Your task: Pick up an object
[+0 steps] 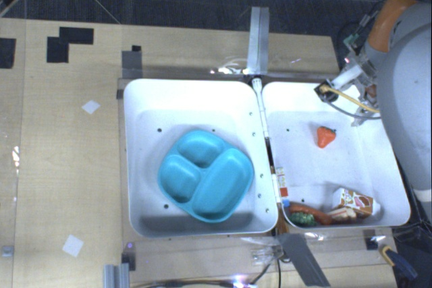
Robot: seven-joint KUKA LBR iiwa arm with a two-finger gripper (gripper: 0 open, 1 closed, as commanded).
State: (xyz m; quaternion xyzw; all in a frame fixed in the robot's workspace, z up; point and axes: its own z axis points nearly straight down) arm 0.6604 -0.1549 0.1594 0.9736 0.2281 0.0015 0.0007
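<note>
A small orange toy with a green tip (pixel 326 137) lies in the upper middle of the right bin (pixel 297 165). Along that bin's front edge are a printed little carton (pixel 355 202), a green piece (pixel 302 218) and a reddish-brown piece (pixel 325 216). A blue divided plate (pixel 205 176) takes up the middle of the left bin (pixel 145 125). My gripper (pixel 364 81) hangs over the right bin's far right corner, up and to the right of the orange toy and apart from it. The grey arm hides the bin's right rim.
A metal divider post (pixel 258 44) stands behind the seam between the bins. Black markers (pixel 69 42) lie on the wooden bench at the far left. The arm's grey body (pixel 408 98) covers the right side.
</note>
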